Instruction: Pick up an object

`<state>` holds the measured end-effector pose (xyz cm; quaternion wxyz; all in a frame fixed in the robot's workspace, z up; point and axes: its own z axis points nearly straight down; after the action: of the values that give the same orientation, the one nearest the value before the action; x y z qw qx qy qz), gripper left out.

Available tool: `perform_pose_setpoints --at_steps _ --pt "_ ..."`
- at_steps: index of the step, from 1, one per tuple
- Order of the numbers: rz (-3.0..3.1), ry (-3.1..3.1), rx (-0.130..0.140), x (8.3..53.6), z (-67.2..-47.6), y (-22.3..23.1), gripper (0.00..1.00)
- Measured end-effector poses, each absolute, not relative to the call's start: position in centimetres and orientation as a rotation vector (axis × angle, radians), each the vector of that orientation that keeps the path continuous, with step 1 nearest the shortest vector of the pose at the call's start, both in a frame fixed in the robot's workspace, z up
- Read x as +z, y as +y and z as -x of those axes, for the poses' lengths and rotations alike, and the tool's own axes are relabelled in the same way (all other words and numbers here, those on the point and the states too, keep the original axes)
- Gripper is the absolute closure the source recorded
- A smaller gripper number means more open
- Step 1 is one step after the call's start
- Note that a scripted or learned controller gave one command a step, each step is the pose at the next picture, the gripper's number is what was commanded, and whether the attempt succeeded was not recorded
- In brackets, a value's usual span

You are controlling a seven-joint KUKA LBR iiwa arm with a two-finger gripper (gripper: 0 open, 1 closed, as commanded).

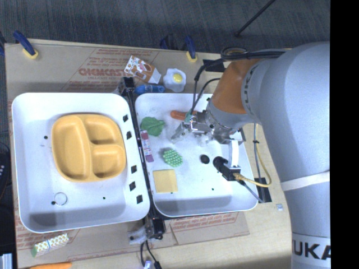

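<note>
My jaws (189, 125) hang low in the right bin (241, 203), between the orange carrot-like piece (178, 115) and the green leaf (152, 125) — whether they are open or closed I cannot tell. Nearby lie a green knobbly ball (172, 157) and a yellow square (165, 180) — the left bin (22, 150) holds 1 yellow tray (88, 146)

1. The bench (84, 74) is covered with printed brown cardboard.
2. Two white bins sit on it, touching: the left bin (33, 206) and the right bin (196, 206).
3. Behind the left bin's back right corner lies a snack packet (137, 68).
4. Right of the packet, just behind the right bin, are a blue item (149, 88) and a yellow-white cup (175, 79).
5. In front of the left bin lies a small wrapped pack (50, 244).
</note>
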<state>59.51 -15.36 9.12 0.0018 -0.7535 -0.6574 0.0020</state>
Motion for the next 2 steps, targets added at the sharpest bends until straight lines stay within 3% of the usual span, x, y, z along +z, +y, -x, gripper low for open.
perform_pose_setpoints --at_steps 1,2 --pt "2.275 -2.163 0.002 9.2 -64.1 -14.6 0.0" --pt "2.21 -2.225 0.005 9.1 -55.0 -9.5 0.0"
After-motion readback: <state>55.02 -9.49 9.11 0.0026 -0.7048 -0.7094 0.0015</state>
